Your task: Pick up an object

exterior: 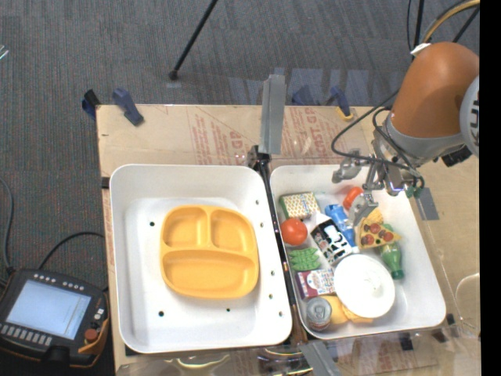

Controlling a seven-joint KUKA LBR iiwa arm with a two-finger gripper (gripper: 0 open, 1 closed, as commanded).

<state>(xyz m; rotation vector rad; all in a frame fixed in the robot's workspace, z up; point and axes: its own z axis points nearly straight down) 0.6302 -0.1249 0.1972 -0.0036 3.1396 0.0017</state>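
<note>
The gripper (366, 202) hangs low over the far part of the right bin (432, 288), just above the clutter there; whether it is released or clenched cannot be told. Beneath and beside it lie a pizza slice (377, 232), a blue item (338, 215), a red tomato (294, 231), a green bottle (393, 262), a white bowl (364, 285) and a can (318, 312). The left bin (129, 210) on the worktop (188, 135) holds 1 yellow divided plate (210, 251).
</note>
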